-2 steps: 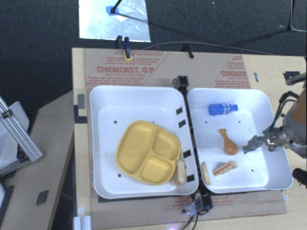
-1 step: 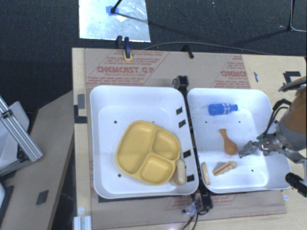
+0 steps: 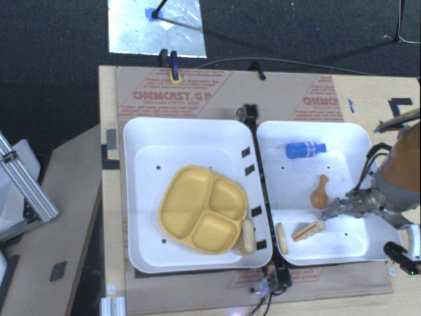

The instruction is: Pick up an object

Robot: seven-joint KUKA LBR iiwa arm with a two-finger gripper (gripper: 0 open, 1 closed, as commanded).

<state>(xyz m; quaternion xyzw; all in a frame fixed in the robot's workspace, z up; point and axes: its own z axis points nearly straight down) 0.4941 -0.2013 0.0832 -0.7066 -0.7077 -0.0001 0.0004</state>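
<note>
Object nearest claw: hot dog toy, lying on floor of right bin, front part, tilted slightly, just left of claw tips and below them.
Other objs, right bin: orange-brown chicken leg toy, mid bin, just above hot dog, close to claw; blue bottle, on its side nr back wall, well apart from claw; pale bread-like piece, upright against left wall at front.
Claw: low inside right bin, tips pointing left, betw. chicken leg and hot dog; released, fingers spread, nothing seen betw. them.
Arm: enters from right, grey w/ orange band, over right rim of bin.
Left bin: yellow divided plate, three compartments, sits centre-front; pale bread-like piece beside its lower right edge, nr divider.
Bench: brown board w/ red print under both bins; blue-yellow clamp at back edge.
Beyond bench: dark floor, shiny metal sheet.
</note>
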